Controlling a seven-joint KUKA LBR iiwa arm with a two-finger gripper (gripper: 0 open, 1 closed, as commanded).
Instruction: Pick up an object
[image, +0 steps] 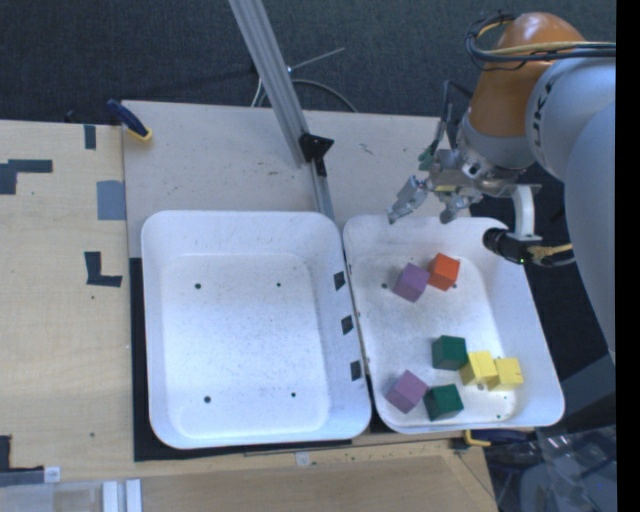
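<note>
Seven blocks in right bin (525, 330). End effector (428, 205) hovers over its far rim, fingers apart, holding nothing. Nearest: orange block (444, 270), touching purple block (409, 282). Descend centred on orange, clear of purple.

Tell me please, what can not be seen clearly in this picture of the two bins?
- The claw, camera view: two fingers appear spread with nothing between them, but their tips are small and blurred.
- The yellow pieces: they touch, so one object or two cannot be told.
- The lower green block and lower purple block: whether they touch is unclear.
- The arm's upper part: cut off by the right and top edges.
</note>
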